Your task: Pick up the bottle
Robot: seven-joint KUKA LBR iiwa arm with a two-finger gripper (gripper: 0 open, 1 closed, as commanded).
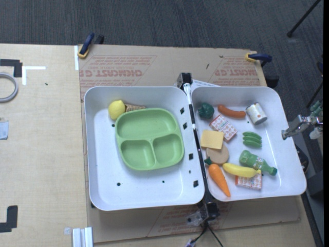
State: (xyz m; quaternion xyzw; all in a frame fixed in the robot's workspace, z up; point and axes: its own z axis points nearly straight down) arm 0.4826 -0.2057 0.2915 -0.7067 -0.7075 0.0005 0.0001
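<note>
Seen from above, two shallow white bins sit side by side on a cardboard sheet (169, 66) laid over the pale worktop (41, 153); the left bin (103, 189) holds a green divided plate (150, 138) with three compartments, tilted slightly, with a yellow lemon (116, 108) just beside its upper left corner and a small tan piece (135, 107) next to the lemon.

The right bin (288, 184) holds a scatter of toy food; the green bottle (257, 162), the task's thing, lies on its side in the lower right part of that bin, its neck pointing toward the right wall; a yellow banana (239, 170) lies touching it along its lower edge, and a red-and-white packet (249, 182) lies just below the banana; an orange carrot (218, 179) lies slantwise near the bin's lower left corner, beside a round tan disc (219, 155) partly under a yellow cheese slice (212, 139); a second red-and-white packet (223, 127), a dark green broccoli (205, 110), an orange sausage (231, 112), a silver can (256, 113) and a green pea pod (252, 139) fill the upper half.

At the right edge, outside the bin's wall, the robot's hand (293, 131) shows as a small metal shape, well apart from the bottle; how far open it is cannot be told, and nothing is seen in it; blue clamps (86, 44) pin the cardboard's far corners.
</note>
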